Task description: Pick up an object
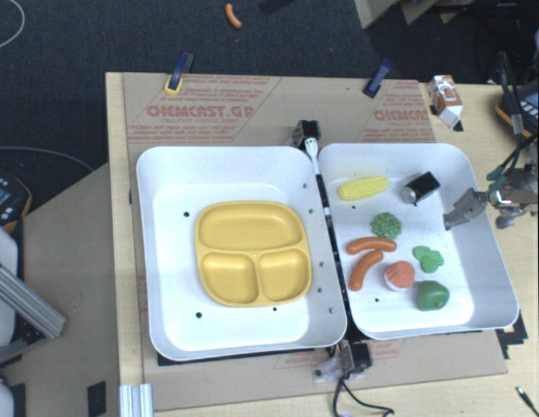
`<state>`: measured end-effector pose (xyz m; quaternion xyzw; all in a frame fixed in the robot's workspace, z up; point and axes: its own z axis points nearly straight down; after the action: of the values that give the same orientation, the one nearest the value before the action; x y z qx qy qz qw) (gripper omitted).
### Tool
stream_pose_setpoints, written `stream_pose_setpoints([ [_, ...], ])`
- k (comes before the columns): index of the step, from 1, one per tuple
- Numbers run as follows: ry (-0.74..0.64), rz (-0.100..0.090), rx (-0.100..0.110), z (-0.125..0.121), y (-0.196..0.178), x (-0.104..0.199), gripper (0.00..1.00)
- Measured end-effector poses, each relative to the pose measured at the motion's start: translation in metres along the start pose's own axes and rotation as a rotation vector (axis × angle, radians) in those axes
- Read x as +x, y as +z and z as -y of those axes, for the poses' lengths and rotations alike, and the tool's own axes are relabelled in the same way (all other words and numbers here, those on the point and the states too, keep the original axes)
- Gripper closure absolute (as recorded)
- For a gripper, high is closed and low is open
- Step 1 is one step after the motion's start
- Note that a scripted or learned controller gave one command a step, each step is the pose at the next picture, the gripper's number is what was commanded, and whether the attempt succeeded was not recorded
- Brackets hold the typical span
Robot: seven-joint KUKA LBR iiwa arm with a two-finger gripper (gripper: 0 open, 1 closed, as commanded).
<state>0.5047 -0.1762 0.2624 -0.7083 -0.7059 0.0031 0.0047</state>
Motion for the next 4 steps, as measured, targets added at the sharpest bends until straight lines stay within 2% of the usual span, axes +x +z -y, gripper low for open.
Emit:
stream_pose_setpoints([
  [1, -0.003, 0.003, -0.012, -0.002, -0.006, 0.0, 0.0],
  [3, -0.002, -0.001, -0.003, 0.013, 0.108, -0.011, 0.0],
  [4, -0.003, -0.001, -0.005, 0.011, 0.171, -0.011, 0.0],
])
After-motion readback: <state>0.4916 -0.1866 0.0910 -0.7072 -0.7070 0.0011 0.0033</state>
